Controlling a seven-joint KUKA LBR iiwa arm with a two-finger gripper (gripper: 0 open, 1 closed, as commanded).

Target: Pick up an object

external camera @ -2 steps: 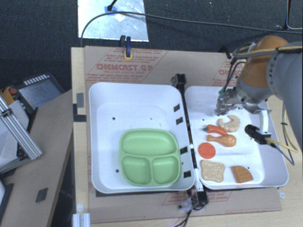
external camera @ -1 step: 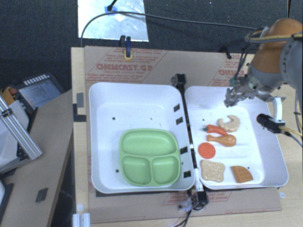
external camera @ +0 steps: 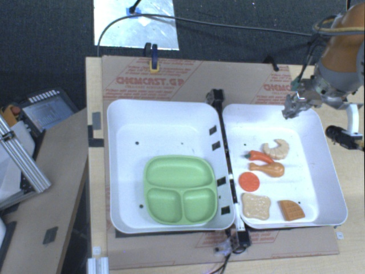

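The right bin (external camera: 319,153) holds several toy foods: a beige cashew-shaped piece (external camera: 278,148), an orange carrot (external camera: 260,156), a brown drumstick (external camera: 268,168), a red-orange disc (external camera: 248,181), a tan bread slice (external camera: 256,206) and a brown wedge (external camera: 292,210). My gripper (external camera: 292,108) hangs over the far right corner of that bin, above and right of the foods, with nothing seen between its fingers. The arm (external camera: 341,50) reaches in from the upper right.
The left bin (external camera: 131,130) carries a green divided plate (external camera: 180,189) at its near side. A black divider (external camera: 223,153) runs between the bins. Cables cross the cardboard at the back. A metal rail and a device lie left of the bench.
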